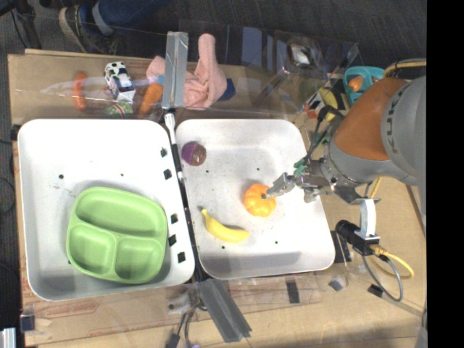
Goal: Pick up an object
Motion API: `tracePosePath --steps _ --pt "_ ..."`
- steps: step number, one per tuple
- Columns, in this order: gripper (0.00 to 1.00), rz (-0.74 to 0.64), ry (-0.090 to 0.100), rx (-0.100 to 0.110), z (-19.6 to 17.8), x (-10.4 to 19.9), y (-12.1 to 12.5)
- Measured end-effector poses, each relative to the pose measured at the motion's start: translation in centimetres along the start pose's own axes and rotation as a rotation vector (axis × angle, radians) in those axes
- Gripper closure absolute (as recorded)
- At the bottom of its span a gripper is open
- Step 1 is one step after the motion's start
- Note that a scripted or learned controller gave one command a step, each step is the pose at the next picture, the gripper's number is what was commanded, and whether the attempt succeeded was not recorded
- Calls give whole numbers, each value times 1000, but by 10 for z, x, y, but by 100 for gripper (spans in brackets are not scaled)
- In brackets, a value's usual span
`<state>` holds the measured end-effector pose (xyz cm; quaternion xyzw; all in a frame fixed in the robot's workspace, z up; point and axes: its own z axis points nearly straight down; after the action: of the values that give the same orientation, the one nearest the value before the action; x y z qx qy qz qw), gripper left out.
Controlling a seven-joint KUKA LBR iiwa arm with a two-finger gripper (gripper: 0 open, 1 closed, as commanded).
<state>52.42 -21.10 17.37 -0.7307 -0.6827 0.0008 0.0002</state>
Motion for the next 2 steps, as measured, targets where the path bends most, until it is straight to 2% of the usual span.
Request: tracePosePath --steps 1,2 --pt "0 -51 2 1 82 46 -26" --pt "0 -311 0 -1 22 50 51"
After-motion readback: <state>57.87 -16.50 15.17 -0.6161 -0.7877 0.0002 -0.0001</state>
